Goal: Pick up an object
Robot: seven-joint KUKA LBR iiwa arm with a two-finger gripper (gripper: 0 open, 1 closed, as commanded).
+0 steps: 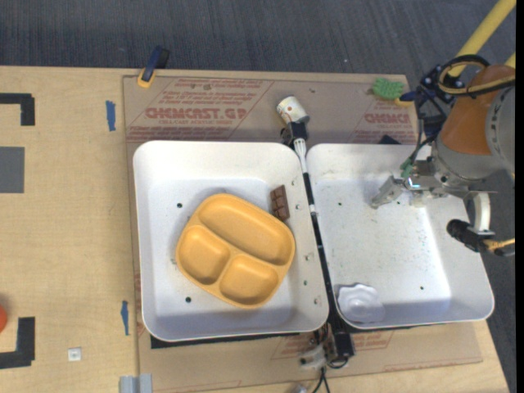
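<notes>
A yellow divided plate (236,248) lies in the middle of the left bin (160,170). A small brown bar (279,202) rests against that bin's right wall, just past the plate's upper right edge. A clear crumpled plastic cup (359,302) sits in the near left corner of the right bin (458,297). My gripper (395,185) hangs over the far right part of the right bin, open, with nothing between its fingers. It is well apart from the cup and from the left bin's objects.
The two bins meet along a raised divider (313,228). A white and black tool (291,115) lies on the cardboard behind the bins. A green clip (385,88) and a blue and yellow clamp (152,65) sit at the cardboard's far edge.
</notes>
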